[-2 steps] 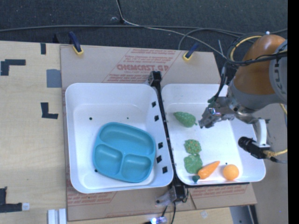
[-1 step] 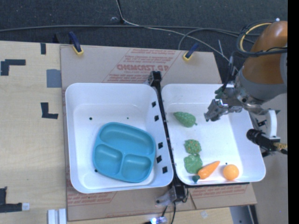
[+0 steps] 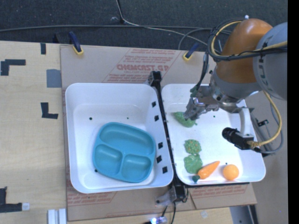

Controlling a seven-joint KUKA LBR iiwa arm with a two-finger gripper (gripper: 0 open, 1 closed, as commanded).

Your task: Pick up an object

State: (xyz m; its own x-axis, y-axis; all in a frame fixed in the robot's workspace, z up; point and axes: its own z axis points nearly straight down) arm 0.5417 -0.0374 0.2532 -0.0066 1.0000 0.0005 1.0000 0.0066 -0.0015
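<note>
Tool (image 3: pixel 192 112) sits low in the right-hand white bin (image 3: pixel 252 174), right of centre in the frame, its dark tip touching a soft green leafy toy (image 3: pixel 184 120); whether that tip is spread or pinching the leaf I cannot tell. The likeliest failure, to my eye, is a slip — the leaf looks floppy and lies flat on the bin floor near the divider, so a grip on one edge might peel off as the arm rises.

Going left to right: the left white bin (image 3: pixel 77 97) holds a blue plastic plate with three compartments (image 3: pixel 124 151). The right bin holds the leafy toy at its upper left, then two green bumpy vegetable pieces (image 3: pixel 192 155), an orange toy carrot (image 3: pixel 207 170) touching the lower piece, and a small orange ball (image 3: pixel 230 171) at lower right.
</note>
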